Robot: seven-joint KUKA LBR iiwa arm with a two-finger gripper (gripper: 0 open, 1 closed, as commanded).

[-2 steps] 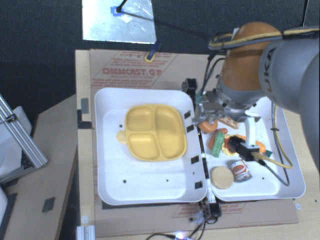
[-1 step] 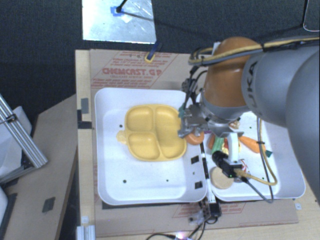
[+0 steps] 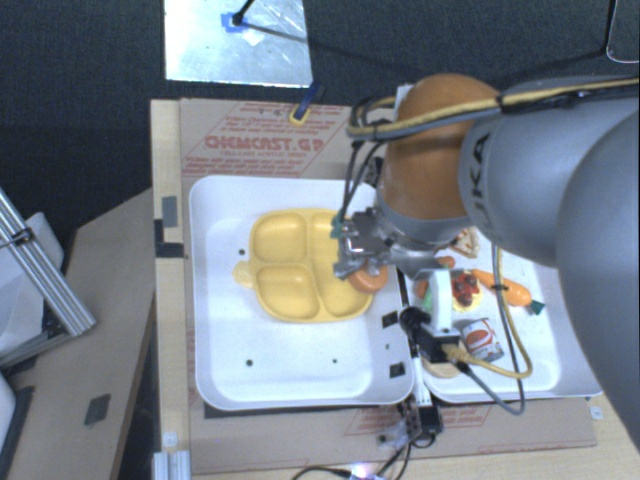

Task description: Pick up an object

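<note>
Camera view: the gripper point(image 3: 352, 258) sits low at mid-frame over the right edge of one yellow divided tray point(image 3: 295, 266) in the left bin point(image 3: 225, 358), can't tell its state, so no pickup looks done yet. One small orange item point(image 3: 371, 279) lies beside it, and several small toys point(image 3: 480, 303) crowd the right bin point(image 3: 545, 368); two bins total.

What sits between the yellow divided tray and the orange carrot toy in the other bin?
In the camera view, the gripper and the arm's wrist hang between the yellow divided tray and the carrot toy, over the rims where the bins meet. A small orange-red object lies beneath it.
</note>
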